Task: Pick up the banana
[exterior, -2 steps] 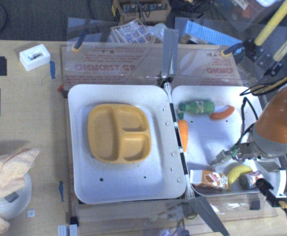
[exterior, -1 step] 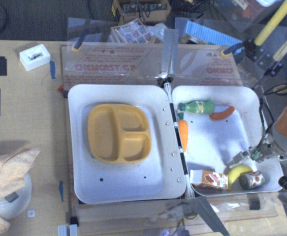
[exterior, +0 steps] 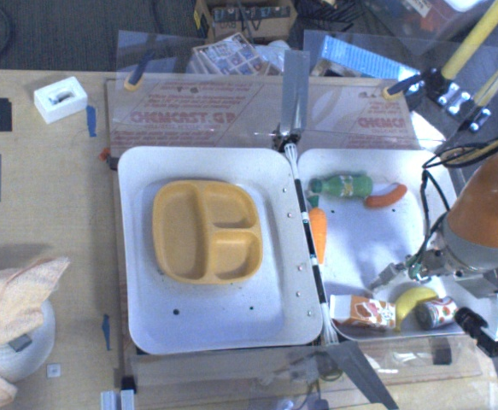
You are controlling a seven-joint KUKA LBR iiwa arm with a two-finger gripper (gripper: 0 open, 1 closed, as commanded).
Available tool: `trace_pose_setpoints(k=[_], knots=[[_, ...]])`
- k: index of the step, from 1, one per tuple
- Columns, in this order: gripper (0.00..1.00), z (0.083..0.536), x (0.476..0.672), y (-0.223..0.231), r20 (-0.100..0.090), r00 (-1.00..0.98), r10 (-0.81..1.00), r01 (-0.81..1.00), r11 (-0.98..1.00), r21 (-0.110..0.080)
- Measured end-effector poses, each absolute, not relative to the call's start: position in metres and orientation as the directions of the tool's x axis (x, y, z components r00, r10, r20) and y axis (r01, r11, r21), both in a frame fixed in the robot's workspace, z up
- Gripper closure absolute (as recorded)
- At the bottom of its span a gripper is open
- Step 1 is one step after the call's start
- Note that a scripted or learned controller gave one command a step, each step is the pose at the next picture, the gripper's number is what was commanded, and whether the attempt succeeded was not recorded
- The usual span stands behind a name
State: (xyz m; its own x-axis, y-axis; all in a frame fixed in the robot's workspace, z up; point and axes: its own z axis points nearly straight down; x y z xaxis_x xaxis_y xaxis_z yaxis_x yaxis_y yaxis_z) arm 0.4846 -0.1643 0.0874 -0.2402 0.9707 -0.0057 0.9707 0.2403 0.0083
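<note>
Camera view, left to right: a yellow divided tray sits in the left bin; in the right bin a carrot lies along the divider, and the banana rests at the near edge, wedged between a snack packet and a small can. The gripper hovers just above it; whether it is parted or closed cannot be told. Crowding could make the grasp catch the can instead.

Matt yellow plastic tray, smooth white plastic bins, crumpled cloth.
</note>
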Motion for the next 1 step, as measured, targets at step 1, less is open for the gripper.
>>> trace_pose_setpoints(k=[1], knots=[[0.0,0.0872,0.4843,-0.216,-0.002,-0.317,0.948,0.948,0.317,0.01]])
